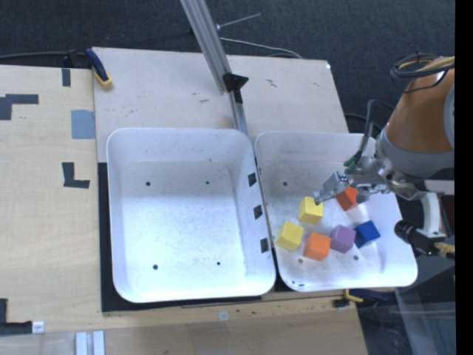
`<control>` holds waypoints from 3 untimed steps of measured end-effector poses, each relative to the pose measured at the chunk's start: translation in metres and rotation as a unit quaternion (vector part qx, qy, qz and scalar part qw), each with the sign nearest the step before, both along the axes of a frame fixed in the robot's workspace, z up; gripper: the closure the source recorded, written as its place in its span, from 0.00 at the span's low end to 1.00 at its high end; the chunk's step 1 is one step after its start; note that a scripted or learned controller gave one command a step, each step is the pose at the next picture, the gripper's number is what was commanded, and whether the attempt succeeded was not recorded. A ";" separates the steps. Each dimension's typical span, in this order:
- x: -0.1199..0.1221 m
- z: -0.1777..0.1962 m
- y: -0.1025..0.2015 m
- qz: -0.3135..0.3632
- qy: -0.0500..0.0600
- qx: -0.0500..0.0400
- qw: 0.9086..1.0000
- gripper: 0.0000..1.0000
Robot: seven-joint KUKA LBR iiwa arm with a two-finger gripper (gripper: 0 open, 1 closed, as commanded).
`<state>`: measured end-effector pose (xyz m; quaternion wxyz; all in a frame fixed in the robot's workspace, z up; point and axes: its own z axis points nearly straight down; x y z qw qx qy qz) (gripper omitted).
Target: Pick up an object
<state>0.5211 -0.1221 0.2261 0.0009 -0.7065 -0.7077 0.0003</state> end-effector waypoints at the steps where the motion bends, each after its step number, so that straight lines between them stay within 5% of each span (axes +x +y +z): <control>1: 0.030 -0.134 0.018 0.000 -0.002 -0.003 1.000 0.00; 2: 0.029 -0.124 0.019 0.000 0.000 -0.001 1.000 1.00; 3: 0.067 -0.030 0.075 0.003 -0.004 0.000 1.000 1.00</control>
